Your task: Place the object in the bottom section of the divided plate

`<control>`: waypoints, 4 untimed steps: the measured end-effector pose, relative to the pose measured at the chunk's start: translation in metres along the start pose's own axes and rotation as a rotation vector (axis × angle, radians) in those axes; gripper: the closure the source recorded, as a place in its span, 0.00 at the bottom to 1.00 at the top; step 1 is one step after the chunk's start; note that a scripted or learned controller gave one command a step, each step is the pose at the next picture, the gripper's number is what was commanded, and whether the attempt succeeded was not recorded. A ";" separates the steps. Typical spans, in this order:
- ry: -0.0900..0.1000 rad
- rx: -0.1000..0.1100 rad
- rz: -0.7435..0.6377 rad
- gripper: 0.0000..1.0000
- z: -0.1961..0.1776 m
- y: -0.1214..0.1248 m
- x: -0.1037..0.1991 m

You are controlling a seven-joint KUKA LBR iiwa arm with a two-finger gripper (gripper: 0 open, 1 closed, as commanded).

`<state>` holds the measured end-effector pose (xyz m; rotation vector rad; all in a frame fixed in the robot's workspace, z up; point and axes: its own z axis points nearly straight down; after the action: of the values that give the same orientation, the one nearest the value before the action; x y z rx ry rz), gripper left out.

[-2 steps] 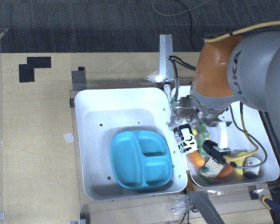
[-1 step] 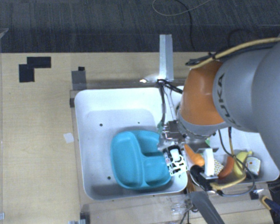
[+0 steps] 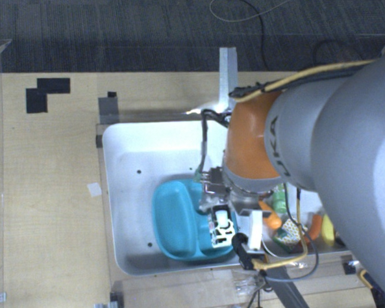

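A blue divided plate (image 3: 177, 217) lies in the lower middle of the left white bin (image 3: 131, 167). Its large left section shows bare blue; its right side is covered by the arm. My gripper (image 3: 221, 229) hangs over the plate's right edge, near the wall between the two bins. The wrist and orange band (image 3: 250, 143) hide what lies beneath it. I cannot make out any object in the gripper.
The right bin holds a small pile of toy food: an orange piece (image 3: 272, 218), a green piece (image 3: 280, 198), a speckled piece (image 3: 289, 232) and a yellow and orange one (image 3: 322, 228). The grey arm (image 3: 335, 148) covers most of that bin.
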<state>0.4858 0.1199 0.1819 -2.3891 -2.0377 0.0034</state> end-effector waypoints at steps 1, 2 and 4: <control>-0.001 0.003 0.276 1.00 0.020 -0.001 0.002; 0.000 -0.001 0.292 1.00 -0.001 0.010 -0.059; 0.000 0.000 0.240 1.00 -0.001 0.015 -0.091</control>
<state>0.4868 0.0279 0.1828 -2.6160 -1.7377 0.0028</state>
